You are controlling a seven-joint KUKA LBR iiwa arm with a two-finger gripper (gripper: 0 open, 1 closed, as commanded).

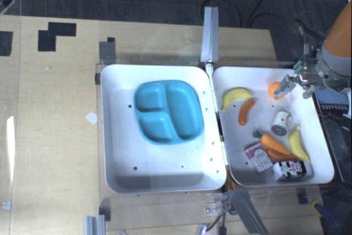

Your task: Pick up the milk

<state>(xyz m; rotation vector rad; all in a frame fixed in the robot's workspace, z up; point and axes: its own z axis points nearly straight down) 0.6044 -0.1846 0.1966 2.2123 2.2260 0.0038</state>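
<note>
The milk is a small black-and-white carton lying in the front right corner of the right bin. It rests against a red packet and below a carrot. My gripper hangs over the back right part of the same bin, beside a small orange ball. It is open with nothing between its fingers, and it is well behind the milk.
The right bin also holds a yellow fruit, a red-orange pepper, a small can and a banana. A blue divided plate lies in the left bin.
</note>
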